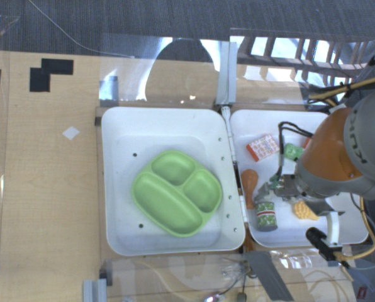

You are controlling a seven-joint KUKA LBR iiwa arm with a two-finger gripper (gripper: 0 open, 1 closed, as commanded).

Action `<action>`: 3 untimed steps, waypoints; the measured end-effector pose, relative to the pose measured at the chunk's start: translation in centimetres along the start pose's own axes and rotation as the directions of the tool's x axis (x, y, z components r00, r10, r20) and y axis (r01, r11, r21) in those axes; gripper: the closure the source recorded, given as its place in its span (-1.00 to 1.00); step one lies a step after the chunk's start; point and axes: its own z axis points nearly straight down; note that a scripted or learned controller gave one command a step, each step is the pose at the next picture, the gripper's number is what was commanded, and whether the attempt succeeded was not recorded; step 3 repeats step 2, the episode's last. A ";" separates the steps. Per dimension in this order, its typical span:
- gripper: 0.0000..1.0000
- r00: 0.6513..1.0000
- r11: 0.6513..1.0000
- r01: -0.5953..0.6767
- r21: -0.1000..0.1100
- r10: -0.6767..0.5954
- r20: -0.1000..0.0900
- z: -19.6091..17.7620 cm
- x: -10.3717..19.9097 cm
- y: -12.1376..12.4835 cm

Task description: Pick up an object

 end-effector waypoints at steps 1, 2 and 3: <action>1.00 1.000 1.000 0.009 -0.004 -0.009 -0.009 -1.0 0.5 0.4; -1.00 1.000 1.000 0.009 -0.004 -0.009 -0.008 -1.0 0.4 0.4; -1.00 1.000 1.000 0.009 -0.004 -0.009 -0.008 -1.0 0.4 0.4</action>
